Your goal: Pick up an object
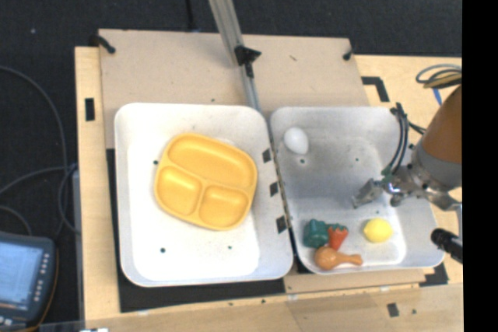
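My gripper hangs over the right side of the right bin, open, with nothing between its fingers. Just below it, a yellow lemon-like ball lies on the bin floor, apart from the gripper. Along the bin's front edge are a green toy, a small red piece touching it, and an orange pear-shaped toy. A white egg-shaped object rests at the bin's back left corner. The arm's orange band shows at the right edge.
The left bin holds a yellow divided plate. A slanted metal pole rises behind the bins. Cables lie at the far right and left of the bench.
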Controlling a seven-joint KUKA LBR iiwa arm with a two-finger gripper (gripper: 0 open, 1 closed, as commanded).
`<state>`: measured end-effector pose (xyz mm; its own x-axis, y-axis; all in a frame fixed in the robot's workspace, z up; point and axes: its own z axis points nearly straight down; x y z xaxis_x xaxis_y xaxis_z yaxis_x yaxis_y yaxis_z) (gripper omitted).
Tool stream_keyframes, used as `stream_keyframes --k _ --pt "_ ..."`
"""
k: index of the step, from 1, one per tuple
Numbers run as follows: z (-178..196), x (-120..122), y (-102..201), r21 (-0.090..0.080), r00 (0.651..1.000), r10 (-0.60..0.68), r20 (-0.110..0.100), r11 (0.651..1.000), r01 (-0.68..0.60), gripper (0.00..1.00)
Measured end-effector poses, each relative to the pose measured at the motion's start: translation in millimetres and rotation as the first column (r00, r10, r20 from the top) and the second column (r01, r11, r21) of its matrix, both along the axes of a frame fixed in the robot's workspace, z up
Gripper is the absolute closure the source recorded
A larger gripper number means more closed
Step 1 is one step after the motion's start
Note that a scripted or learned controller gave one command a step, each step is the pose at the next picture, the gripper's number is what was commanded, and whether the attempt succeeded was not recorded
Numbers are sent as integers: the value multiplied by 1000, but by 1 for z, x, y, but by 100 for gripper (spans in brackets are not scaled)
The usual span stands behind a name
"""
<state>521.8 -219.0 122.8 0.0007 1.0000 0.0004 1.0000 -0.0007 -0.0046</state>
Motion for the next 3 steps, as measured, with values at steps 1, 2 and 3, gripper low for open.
stream_keyframes --k 1,2,3 --pt "15 3 -2 -3 1000 -6 10 1000 6 100" --pt "61 11 1 -4 1000 4 12 1000 -4 100" --pt "126 14 1 -5 1000 5 14 1000 -5 100"
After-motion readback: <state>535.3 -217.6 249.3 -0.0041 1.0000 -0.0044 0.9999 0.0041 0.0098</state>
